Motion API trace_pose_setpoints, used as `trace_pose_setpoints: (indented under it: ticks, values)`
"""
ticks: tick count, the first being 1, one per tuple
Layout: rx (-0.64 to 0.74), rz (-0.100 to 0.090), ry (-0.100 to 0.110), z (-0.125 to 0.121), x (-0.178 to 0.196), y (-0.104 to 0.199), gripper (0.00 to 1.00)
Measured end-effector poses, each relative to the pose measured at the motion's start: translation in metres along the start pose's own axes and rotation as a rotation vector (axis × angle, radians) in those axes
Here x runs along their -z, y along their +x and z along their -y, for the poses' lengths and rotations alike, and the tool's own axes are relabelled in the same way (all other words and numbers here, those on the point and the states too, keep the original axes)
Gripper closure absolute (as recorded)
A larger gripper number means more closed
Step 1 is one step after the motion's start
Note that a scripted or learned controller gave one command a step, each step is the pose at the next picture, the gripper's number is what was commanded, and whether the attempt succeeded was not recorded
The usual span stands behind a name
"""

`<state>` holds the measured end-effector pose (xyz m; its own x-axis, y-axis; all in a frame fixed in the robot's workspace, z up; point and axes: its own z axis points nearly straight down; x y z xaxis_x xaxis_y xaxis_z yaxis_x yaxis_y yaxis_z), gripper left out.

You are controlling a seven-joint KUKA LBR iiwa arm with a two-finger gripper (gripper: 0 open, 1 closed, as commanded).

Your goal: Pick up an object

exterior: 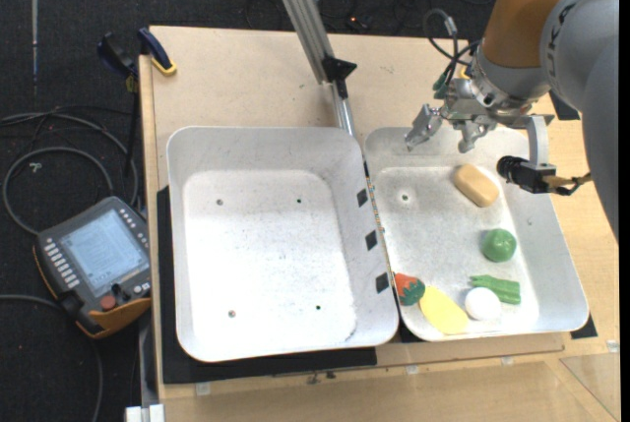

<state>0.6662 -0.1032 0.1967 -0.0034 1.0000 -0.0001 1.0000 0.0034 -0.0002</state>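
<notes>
Five objects sitting in right bin (pixel 551 243).
Gripper (pixel 445 133) is hovering over its back edge, fingers spread apart, gripping nothing; tan block (pixel 475 185) lying nearby.

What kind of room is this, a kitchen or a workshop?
Most likely a robotics lab. A grey arm reaches over two white bins, a handheld control pendant lies on the floor, and loose cables run around the bench.
</notes>
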Motion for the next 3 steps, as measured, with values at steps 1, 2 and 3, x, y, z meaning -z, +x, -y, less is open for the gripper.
trace_pose_setpoints:
  ticks: [1,2,3]
  values:
    - [0.000,0.000,0.000,0.000,0.000,0.000,0.00]
    - [-0.004,0.000,0.006,0.002,-0.064,-0.003,0.00]
    - [-0.003,0.000,0.004,0.003,-0.104,-0.002,0.00]
